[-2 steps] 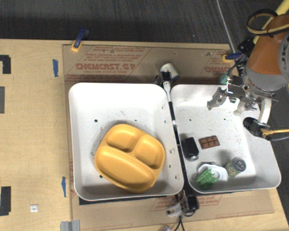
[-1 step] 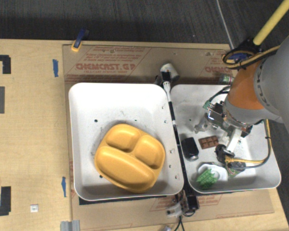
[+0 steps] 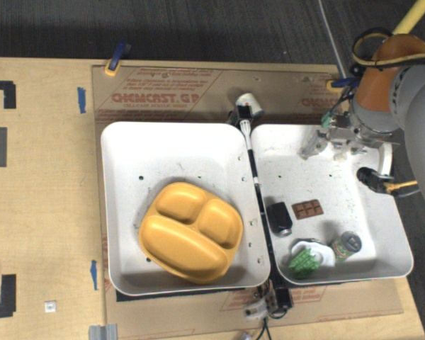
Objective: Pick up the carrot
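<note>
bench (image 3: 42, 190): plywood, spans the frame, both bins sit center-right on it.
left bin (image 3: 120, 161): center-left of frame. Holds one big yellow bread-shaped toy (image 3: 191, 230) in its lower half.
right bin (image 3: 283, 154): center-right. Upper half bare; the small stuff is clustered along the lower edge.
my arm (image 3: 404, 91): comes in at the upper right, orange band near the top edge.
my claw (image 3: 334, 139): over the upper right corner of the right bin, well apart from the item cluster. Spread or pressed together: can't tell, the tips are blurred against the white. Nothing visibly pinched.
black block (image 3: 279, 217): lower left of right bin, just beside the divider.
brown bar (image 3: 308, 209): just right of the block, flat.
green item (image 3: 306, 259): bottom of right bin, leafy green on something white. My best guess for the carrot top, but no orange body is visible, so not confirmed.
small round can (image 3: 348, 244): just right of the green item.
step: approach, nothing grasped yet, I judge.
next: move down-frame and left across the right bin to the green item, line up over it, descend. Neighbours are close, so aim needs to be tight to avoid clipping the can.
</note>
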You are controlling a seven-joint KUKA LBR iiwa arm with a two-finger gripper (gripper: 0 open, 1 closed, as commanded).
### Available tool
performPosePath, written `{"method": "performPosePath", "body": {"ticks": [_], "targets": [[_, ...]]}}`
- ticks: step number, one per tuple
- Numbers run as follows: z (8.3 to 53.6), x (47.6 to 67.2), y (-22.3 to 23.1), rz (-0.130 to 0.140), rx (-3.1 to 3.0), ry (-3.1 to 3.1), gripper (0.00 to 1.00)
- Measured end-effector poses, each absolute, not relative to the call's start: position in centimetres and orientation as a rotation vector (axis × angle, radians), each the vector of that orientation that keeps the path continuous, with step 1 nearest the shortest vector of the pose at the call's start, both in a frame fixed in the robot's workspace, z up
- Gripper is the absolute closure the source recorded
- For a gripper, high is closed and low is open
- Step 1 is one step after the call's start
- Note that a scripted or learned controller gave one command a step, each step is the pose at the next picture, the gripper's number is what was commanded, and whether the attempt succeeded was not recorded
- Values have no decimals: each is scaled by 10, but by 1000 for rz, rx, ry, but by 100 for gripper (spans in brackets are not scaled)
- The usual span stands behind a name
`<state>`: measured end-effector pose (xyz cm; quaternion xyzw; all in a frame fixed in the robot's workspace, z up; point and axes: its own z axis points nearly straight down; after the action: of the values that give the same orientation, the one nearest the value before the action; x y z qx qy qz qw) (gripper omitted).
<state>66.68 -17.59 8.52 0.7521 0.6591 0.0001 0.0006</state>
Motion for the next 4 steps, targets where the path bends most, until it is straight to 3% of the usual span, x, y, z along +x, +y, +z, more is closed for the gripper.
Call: {"method": "performPosePath", "body": {"ticks": [1, 2, 3, 4], "targets": [[103, 612, -159, -3, 2759, 1509, 0], [145, 667, -179, 1, 2656, 1675, 0], [155, 668, -179, 1, 2652, 1677, 100], [263, 667, -171, 1, 2896, 1216, 100]]}}
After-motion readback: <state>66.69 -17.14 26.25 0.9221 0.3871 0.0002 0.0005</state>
